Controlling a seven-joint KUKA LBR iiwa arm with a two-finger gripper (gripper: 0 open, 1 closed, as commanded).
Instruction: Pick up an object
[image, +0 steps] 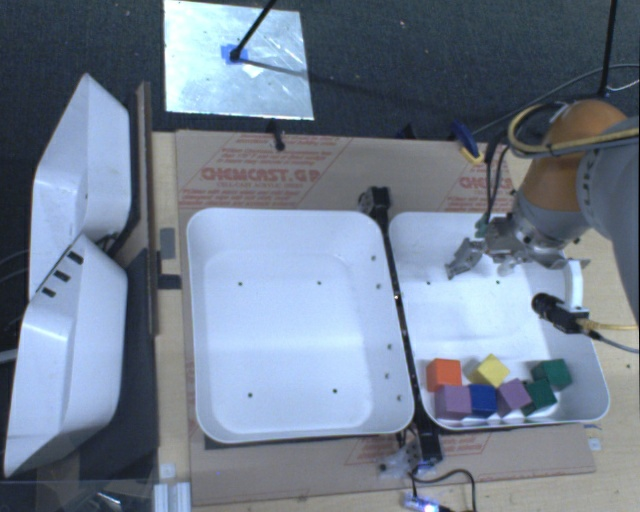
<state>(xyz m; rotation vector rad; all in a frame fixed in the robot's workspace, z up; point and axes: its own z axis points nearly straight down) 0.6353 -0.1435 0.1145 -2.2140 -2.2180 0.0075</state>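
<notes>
Two shallow white plastic bins sit side by side on a cardboard-covered bench, the left bin (290, 320) and the right bin (470, 320) meeting along a dark central divider; the grey arm with its orange band (575, 150) reaches in from the right, and its two-finger gripper (470, 257) hangs over the upper part of the right bin, pointing down and to the left; nothing is seen between its fingers, and whether they are spread or pressed together cannot be told from this angle; the small blocks are clustered along the near edge of the right bin, well apart from the gripper and below it in the view; from left to right they comprise an orange cube (444, 373), a light purple cube (452, 400) just in front of it, a blue cube (482, 399), a yellow cube (491, 370) set behind the blue one, a mauve cube (514, 394), and two dark green cubes (546, 384) nearest the right wall; the blocks lie touching or just beside one another.
</notes>
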